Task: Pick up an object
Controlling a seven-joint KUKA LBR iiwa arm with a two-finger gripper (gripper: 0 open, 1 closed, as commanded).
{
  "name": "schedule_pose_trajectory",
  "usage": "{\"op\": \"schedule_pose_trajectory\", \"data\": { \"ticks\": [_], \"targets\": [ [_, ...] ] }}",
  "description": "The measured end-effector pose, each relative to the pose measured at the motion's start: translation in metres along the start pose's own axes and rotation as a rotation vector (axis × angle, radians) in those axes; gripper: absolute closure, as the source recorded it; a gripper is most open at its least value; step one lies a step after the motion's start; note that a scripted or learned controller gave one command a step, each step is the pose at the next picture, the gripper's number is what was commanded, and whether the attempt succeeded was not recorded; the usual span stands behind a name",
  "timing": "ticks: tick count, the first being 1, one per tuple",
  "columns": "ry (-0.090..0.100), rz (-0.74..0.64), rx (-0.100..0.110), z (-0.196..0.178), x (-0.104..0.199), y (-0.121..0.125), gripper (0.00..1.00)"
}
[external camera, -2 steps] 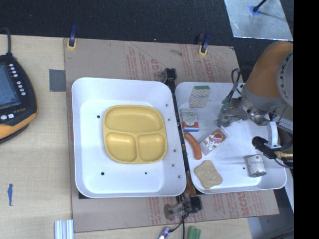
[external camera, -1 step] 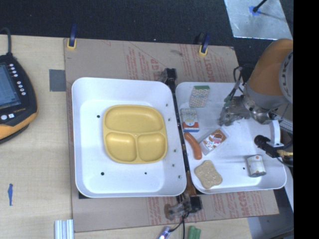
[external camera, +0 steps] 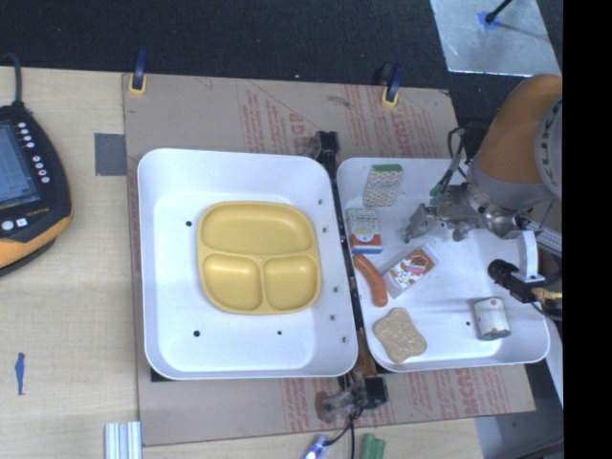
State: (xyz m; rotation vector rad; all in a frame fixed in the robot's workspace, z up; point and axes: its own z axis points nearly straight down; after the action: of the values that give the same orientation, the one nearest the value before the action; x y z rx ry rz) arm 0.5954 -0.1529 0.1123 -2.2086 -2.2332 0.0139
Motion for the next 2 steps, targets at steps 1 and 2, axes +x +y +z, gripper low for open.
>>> {"op": "schedule_pose_trajectory", "data": {
  "ticks": [1, 2],
  "targets": [
    [0.005, 0.005, -0.003, 0.02, 0.054, 0.062, 0.0],
    [0.005, 0.005, -0.004, -0.081, 0.108, -0.017, 0.0]
  ]
}}
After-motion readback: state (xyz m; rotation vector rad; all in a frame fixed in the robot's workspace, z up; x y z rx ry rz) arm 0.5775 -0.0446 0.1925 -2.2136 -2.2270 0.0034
